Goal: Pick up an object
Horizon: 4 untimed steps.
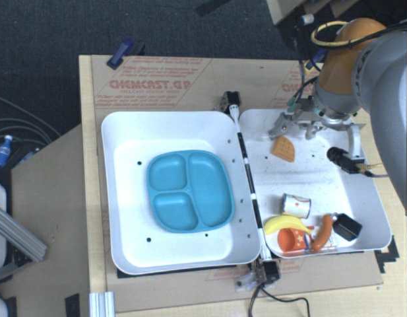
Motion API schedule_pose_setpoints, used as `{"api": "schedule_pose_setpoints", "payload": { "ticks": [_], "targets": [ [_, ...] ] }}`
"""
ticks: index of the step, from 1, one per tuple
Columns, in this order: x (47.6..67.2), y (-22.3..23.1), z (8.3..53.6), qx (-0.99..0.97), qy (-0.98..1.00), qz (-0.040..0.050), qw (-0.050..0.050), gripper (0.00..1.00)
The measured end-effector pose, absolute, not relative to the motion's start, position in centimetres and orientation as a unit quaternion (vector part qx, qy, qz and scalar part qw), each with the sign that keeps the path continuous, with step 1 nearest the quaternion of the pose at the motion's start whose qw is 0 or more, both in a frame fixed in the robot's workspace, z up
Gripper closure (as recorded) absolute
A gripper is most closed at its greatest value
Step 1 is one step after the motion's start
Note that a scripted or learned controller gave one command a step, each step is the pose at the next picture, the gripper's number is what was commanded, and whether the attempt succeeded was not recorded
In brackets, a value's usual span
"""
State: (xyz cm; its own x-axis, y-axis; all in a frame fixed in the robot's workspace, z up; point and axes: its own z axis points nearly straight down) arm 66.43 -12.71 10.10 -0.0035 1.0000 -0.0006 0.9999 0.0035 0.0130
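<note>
In the right bin (361, 197), a tan wedge-shaped piece (283, 149) lies near the far left part. My gripper (295, 129) hangs just above and slightly right of it, at the bin's far edge. Its fingers stand apart with nothing between them, so it is open. Near the bin's front lie a small white cup on its side (297, 205), a yellow banana (285, 224), an orange piece (289, 240), a red-brown sausage (324, 233) and a black block (347, 227).
The left bin (124, 177) holds a blue divided plate (189, 189) in its middle. The grey arm with its orange band (345, 58) comes in from the upper right, over the right bin's far corner. A blue clip (120, 54) lies on the board's far left edge.
</note>
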Motion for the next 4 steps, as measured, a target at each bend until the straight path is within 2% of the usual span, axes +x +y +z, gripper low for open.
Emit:
{"api": "schedule_pose_setpoints", "payload": {
  "ticks": [1, 2, 3, 4],
  "targets": [
    [66.5, -12.7, 11.2, 0.705, 0.709, 0.0046, 0.006, 1.0],
    [66.5, -12.7, 11.1, 0.705, 0.709, 0.0044, 0.006, 0.0],
    [64.1, -10.7, 8.4, 0.707, 0.708, -0.0008, -0.001, 0.0],
    [64.2, -10.7, 9.5, 0.706, 0.708, -0.0004, 0.0, 1.0]
  ]
}}
